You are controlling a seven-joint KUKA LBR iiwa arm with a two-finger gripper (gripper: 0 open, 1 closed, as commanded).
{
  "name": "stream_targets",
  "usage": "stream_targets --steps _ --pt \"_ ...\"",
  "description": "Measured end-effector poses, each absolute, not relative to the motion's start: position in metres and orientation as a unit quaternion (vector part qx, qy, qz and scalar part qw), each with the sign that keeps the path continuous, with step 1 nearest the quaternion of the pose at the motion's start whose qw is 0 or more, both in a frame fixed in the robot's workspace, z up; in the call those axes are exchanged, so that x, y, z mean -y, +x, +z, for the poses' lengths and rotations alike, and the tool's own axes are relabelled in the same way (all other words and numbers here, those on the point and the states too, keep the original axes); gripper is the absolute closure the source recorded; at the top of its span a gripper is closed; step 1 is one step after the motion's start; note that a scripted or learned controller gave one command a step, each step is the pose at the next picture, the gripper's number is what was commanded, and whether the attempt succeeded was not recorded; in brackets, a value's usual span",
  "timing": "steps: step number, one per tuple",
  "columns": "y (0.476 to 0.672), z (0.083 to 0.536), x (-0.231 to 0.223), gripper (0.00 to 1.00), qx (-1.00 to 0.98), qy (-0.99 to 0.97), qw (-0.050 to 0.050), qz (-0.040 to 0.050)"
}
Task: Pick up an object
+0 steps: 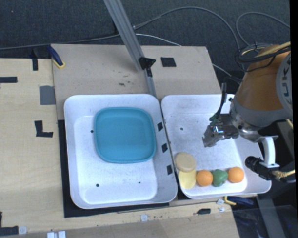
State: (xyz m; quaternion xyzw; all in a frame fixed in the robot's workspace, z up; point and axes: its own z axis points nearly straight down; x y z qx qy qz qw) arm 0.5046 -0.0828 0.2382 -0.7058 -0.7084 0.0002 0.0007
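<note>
Candidate objects sit in a row along the near edge of the right bin (197,109): a tan round disc (185,161), a yellow block (187,179) touching it on the near side, then an orange ball (204,178), a green piece (220,177) and a second orange ball (235,174) running toward the arm's side. Five small items in total: two orange, one green, one yellow, one tan. The green piece touches or nearly touches both orange neighbours, so that part of the row is crowded.

Key relation: the gripper (215,134) hangs over the bare middle of the right bin, and the whole row lies nearer the camera than it. The first orange ball and the green piece are nearest, almost straight toward the near edge from the gripper; the tan disc is off toward the left bin. The row's long axis runs along the bin's near wall, so reaching any item means travelling toward that wall and descending. Nothing is seen between the fingers; whether they are spread or closed cannot be told from this angle.

Further out: the left bin (76,143) holds one blue square plate (124,134), well apart from the gripper. Two bins, one plate, one arm (265,95).

Judgement: approach stage, no grasp made. The tan disc looks easiest, with free space on its far side.
</note>
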Motion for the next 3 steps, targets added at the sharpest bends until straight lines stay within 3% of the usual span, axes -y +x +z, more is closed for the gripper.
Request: stream_targets --steps 2,3 --pt "0.503 0.249 -0.023 1.0 0.709 -0.705 0.0 0.0" --pt "0.495 0.232 -0.069 1.0 0.708 -0.706 0.001 0.0006"
